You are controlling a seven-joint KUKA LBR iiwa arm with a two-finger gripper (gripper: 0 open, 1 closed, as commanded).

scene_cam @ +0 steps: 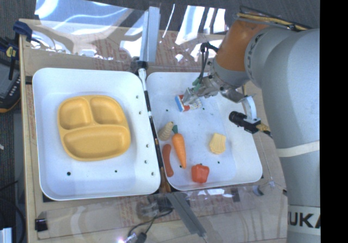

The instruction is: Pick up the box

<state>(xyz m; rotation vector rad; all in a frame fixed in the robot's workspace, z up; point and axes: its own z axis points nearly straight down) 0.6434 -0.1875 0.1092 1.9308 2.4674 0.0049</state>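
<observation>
A grey KUKA arm reaches over the right bin [247,168], its gripper [193,95] low on the small box [184,103].

The box, white with blue and red, lies toward the bin's 11 o'clock corner, touching the gripper's tip; whether the fingers grip it cannot be told. Toward 6 o'clock lie a carrot [179,149], a sausage [168,160], a red pepper [200,173] and a cheese wedge [217,143]. The left bin [46,176] holds a yellow divided tray [93,127].

Box [184,103] partly covered by gripper [191,97]; print unreadable. Finger state not discernible. Arm [283,84] cut off at right edge.
</observation>
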